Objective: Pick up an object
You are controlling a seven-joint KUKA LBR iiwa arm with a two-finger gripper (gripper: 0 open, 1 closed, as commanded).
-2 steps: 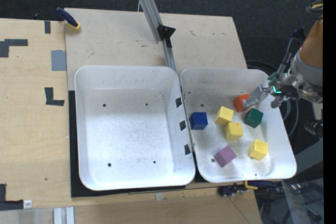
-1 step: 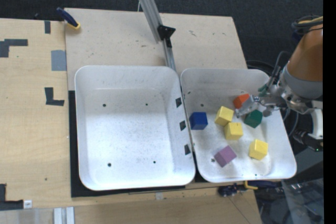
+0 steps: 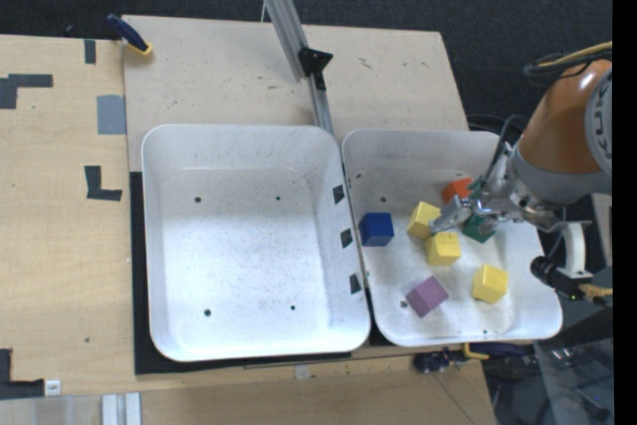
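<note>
Down in the right bin (image 3: pixel 398 150) the gripper (image 3: pixel 460 214) sat low among the blocks, beside a yellow cube (image 3: pixel 424 218) and an orange block (image 3: pixel 456 189).

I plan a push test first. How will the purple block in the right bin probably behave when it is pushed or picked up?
The purple block looks like a flat-faced cube, so it should probably slide rather than roll. It appears rigid and small, so likely light. It lies apart from the yellow blocks on the bin floor, so the gripper could probably reach it without disturbing them.

3 yellow blocks (image 3: pixel 424 217), 1 blue (image 3: pixel 376 229), 1 purple (image 3: pixel 427 296), 1 orange (image 3: pixel 457 189), 1 green (image 3: pixel 480 230).
</note>
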